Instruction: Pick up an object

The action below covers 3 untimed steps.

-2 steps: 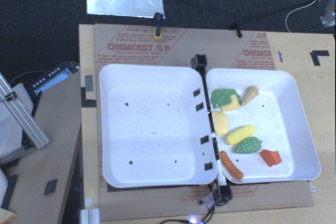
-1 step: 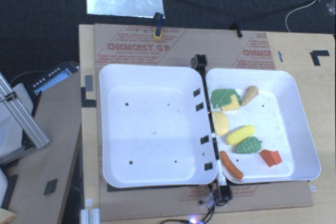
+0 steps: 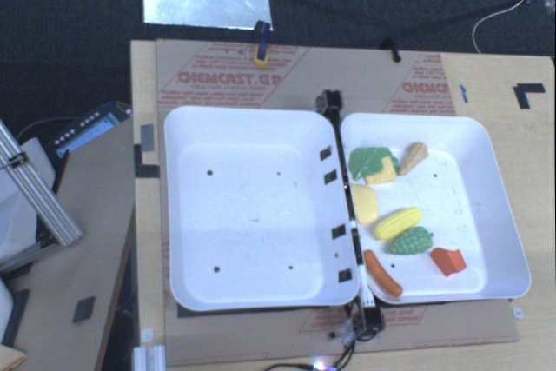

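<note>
At the bottom edge of the camera view, closest to the camera, some cables and a small connector (image 3: 365, 324) sit at the foot of the joint between the two bins. Just above them, in the right bin (image 3: 499, 187), an orange-red sausage (image 3: 382, 273) lies at a slant near the lower left corner. To its right is a red block (image 3: 448, 261). A little higher, a green bumpy vegetable (image 3: 410, 241) touches the lower side of a yellow corn cob (image 3: 398, 222). A pale yellow rounded piece (image 3: 365, 204) lies against the left wall of this bin. Above it there is a green leafy toy with a yellow part (image 3: 374, 163), and just beside it a tan cone-shaped piece (image 3: 413, 156).

The left bin (image 3: 252, 208) shows its white floor with a few small dark dots. Both bins rest on a brown cardboard sheet (image 3: 234, 78) with red print, on the worktop (image 3: 143, 65).

The gripper is not in the picture, so I cannot tell its state.
</note>
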### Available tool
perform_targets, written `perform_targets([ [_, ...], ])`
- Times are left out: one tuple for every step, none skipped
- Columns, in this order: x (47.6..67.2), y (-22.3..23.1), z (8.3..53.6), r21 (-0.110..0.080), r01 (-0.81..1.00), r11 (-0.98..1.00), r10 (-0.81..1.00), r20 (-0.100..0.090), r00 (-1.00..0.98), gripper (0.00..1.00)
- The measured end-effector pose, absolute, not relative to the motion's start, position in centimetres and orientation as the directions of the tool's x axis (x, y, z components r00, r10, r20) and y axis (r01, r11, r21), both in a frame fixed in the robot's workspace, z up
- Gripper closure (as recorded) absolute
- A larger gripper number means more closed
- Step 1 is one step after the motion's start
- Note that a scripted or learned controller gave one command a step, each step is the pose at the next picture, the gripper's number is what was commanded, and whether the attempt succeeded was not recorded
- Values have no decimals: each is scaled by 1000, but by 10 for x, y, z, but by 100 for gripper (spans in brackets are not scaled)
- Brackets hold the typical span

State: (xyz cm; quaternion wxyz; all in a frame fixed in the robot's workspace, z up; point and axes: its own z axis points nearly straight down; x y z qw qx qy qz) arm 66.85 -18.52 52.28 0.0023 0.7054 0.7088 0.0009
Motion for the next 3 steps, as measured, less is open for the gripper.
perform_targets([
  [669,-172,536,4,1000,4,1000,-1,-4,100],
  [668,-209,535,3,1000,-1,1000,-3,1,100],
  [669,-206,535,3,1000,4,1000,-2,-4,100],
])
